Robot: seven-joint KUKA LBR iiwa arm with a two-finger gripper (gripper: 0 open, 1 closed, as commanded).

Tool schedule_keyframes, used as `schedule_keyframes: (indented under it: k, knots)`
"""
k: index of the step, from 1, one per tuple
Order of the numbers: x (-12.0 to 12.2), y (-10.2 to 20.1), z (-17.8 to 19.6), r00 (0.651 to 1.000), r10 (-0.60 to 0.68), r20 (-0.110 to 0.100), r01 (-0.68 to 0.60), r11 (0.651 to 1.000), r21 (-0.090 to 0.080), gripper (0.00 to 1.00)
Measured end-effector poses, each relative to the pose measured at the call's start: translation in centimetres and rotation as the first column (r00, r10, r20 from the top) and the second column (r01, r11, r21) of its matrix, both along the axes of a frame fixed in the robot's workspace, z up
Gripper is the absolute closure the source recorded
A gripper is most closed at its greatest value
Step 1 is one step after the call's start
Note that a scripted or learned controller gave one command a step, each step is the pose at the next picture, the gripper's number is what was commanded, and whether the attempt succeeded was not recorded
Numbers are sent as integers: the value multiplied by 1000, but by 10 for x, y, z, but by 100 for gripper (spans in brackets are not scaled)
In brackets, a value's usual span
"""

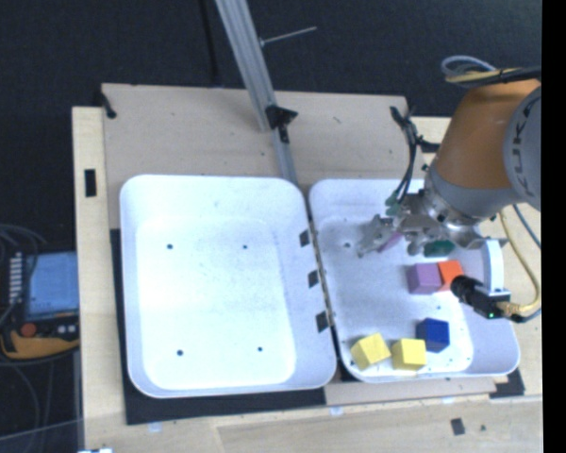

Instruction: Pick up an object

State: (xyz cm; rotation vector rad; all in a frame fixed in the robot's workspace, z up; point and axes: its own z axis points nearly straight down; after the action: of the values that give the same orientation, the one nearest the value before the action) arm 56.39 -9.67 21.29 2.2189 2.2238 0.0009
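Note:
My gripper hangs over the upper middle of the right bin, with its two grey fingers spread apart and open. A slim pink piece shows in the gap between them; I cannot tell whether either finger touches it. A green object peeks out from under the wrist. Just below it lie a purple block and an orange block side by side. Nearer the front of this bin sit a blue block and two yellow blocks.
The left bin sits beside the right one, with black clips along the shared rims. A grey metal strut slants down from the top to the bins' back edge. A black cable fitting hangs over the right bin's right side.

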Motion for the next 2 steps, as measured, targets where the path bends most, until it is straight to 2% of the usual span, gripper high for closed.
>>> schedule_keyframes:
  k: [1, 2]
  knots:
    - [0, 0, 0, 1000, -2, 1, 2, 1000, 0, 0]
    - [-2, -4, -43, 1000, -3, -5, 3, 1000, -1, 0]
